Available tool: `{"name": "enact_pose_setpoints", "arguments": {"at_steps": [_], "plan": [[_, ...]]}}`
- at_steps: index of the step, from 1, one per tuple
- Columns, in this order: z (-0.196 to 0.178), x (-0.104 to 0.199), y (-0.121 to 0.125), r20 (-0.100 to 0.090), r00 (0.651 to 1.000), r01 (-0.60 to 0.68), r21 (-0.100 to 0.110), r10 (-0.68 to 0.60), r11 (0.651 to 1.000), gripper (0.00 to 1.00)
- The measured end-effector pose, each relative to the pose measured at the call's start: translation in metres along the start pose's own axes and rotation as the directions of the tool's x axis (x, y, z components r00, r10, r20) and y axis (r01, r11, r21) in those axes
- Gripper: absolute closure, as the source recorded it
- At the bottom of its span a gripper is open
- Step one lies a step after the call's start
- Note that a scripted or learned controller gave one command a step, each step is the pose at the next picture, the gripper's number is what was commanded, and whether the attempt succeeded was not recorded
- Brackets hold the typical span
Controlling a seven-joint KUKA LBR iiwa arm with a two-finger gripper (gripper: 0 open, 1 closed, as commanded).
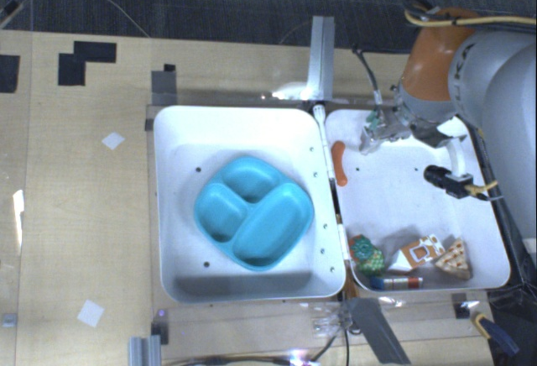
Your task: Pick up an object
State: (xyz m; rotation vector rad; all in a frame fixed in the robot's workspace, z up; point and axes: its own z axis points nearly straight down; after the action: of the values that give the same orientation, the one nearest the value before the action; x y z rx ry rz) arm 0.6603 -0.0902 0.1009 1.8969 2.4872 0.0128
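1. The tool [375, 136] hangs over the far end of the right-hand shallow white plastic bin [403, 205], close to its back wall, on the grey arm with the orange band [436, 62] that reaches in from the view's right.
2. I cannot tell from this angle how far open the tool is. I see nothing carried in it, so I judge that no pick has been made yet.
3. The nearest candidate is the orange-red sausage-shaped piece [338, 163]. It lies on the floor of the same bin, right against the wall it shares with the left-hand shallow white plastic bin [180, 188].
4. The relation that matters: the orange-red sausage-shaped piece lies to the view's left of the tool and a little nearer the camera, near but not under it. Its long axis runs along the dividing wall, away from the camera.
5. My judgement is that a grasp would need to close across that axis, and the wall beside it leaves little room on that side.
6. The other things lie well apart from the tool, bunched at the near end of the right bin:
   - a green knobbly lump [366, 253]
   - a slim marker-like stick [394, 280]
   - a small orange and white block [422, 250]
   - a tan waffle-patterned wedge [454, 258]
7. The left bin holds a light blue divided plastic plate [252, 211], across the wall from the tool. Both bins sit on the pale wooden table [75, 205].
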Motion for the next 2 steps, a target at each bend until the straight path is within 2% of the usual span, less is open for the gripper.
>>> {"name": "enact_pose_setpoints", "arguments": {"at_steps": [1,2], "plan": [[0.013,-0.001,-0.006,-0.003,0.998,-0.064,0.007,0.064,0.998,1.0],[-0.086,0.035,0.016,-0.002,0.981,-0.196,0.009,0.196,0.981,1.0]]}}
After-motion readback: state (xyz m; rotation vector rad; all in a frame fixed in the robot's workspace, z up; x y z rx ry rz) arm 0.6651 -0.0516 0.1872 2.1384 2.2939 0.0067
